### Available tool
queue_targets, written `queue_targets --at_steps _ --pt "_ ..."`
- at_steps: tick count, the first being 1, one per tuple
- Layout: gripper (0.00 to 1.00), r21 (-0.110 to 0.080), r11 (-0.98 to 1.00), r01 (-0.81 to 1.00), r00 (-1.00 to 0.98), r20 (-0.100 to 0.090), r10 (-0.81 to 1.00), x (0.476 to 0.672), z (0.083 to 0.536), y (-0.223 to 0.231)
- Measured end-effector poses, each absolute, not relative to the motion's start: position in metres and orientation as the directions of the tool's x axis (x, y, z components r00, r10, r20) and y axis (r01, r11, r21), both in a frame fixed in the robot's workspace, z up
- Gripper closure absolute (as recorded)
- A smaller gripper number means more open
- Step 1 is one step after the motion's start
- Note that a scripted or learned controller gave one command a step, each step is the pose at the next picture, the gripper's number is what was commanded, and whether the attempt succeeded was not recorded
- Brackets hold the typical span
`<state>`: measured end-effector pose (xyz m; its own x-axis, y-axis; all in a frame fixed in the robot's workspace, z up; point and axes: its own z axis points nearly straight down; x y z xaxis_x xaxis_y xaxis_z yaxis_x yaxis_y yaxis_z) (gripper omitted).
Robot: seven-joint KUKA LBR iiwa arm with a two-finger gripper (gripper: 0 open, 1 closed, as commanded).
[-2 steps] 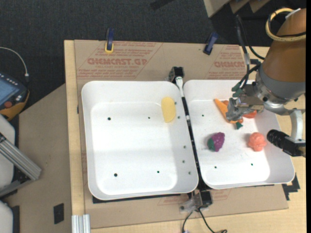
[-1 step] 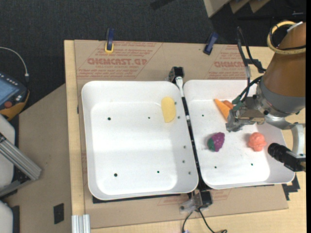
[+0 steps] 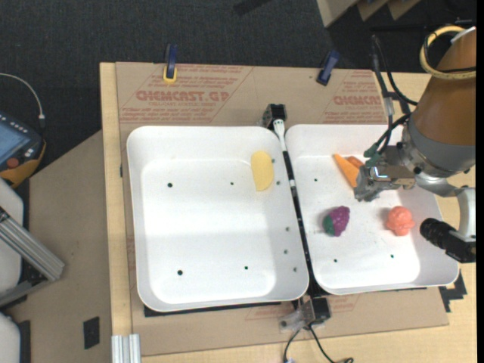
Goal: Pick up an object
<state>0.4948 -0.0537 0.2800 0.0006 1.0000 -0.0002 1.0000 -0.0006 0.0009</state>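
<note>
The right bin (image 3: 363,274) holds an orange carrot-like piece (image 3: 347,166) near its back, a purple-and-green object (image 3: 337,220) in the middle, and a pink-orange ball (image 3: 399,220) toward the right. A pale yellow object (image 3: 262,170) lies in the left bin (image 3: 197,278) near its back right corner. My gripper (image 3: 368,187) hangs over the right bin, just right of the carrot piece and above the purple object. From this angle I cannot make out how its tips stand, and nothing shows between them.
The two bins sit side by side on a cardboard sheet (image 3: 189,89) held by clamps (image 3: 171,65) at the back. A black divider strip (image 3: 291,195) runs between the bins. Cables (image 3: 387,89) trail from the arm at the right.
</note>
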Motion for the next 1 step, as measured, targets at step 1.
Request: queue_targets --at_steps 1 --pt "1.0 0.003 0.0 1.0 0.0 -0.001 1.0 0.4954 0.2901 -0.0536"
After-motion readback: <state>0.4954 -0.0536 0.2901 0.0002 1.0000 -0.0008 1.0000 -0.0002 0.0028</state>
